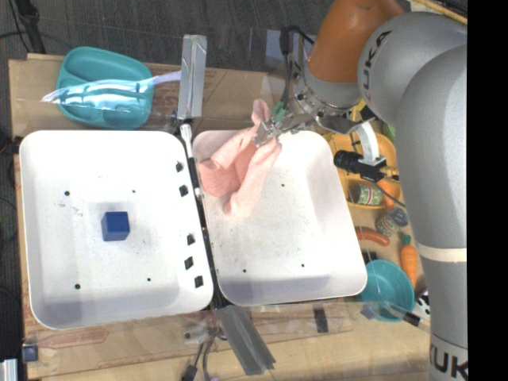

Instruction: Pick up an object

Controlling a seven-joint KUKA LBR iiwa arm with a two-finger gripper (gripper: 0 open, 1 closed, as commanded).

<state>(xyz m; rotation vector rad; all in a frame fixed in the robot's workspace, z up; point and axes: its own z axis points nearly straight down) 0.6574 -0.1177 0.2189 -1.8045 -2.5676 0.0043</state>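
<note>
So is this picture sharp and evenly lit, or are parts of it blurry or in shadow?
In the camera view, light is even and soft: the left bin looks bright white, with faint shading along its near wall. The blue cube and pink cloth read fairly clearly, slightly soft. The big grey arm, nearest the lens, looks a little blurred, and the floor behind is dark.

Open floor across the right bin (pixel 317 244), pink cloth (pixel 238 169) draped over its far-left corner.

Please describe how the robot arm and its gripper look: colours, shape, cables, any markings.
The arm is thick, rounded and grey, with an orange band above the wrist and dark KUKA lettering on its casing. A black cable runs near the wrist. The gripper is small, metallic, with thin fingers.
</note>
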